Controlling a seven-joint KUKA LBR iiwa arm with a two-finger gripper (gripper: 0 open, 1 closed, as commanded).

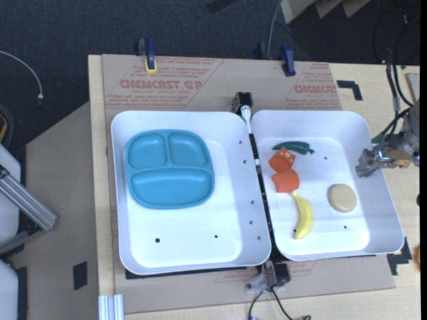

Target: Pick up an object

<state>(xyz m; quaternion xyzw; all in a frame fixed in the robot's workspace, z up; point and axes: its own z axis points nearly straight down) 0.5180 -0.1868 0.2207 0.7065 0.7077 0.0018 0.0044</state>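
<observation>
brown board (200, 79) — dark carpet (67, 19) around

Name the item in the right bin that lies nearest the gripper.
The round beige piece. It sits closest to the gripper at the bin's right rim; the banana and red pieces lie farther left.

1. The gripper (369, 163) is showing as a small assembly of pale grey and silver metal parts.
2. Its body is catching light on shiny, angular faces, with darker recesses sitting between them.
3. A tan or brownish patch is showing on the part just right of the metal tip.
4. Thin dark cables (398, 92) are running along the wrist section, looping above the metal parts.
5. Finer details such as screws or markings are staying too small and blurred to tell.
</observation>
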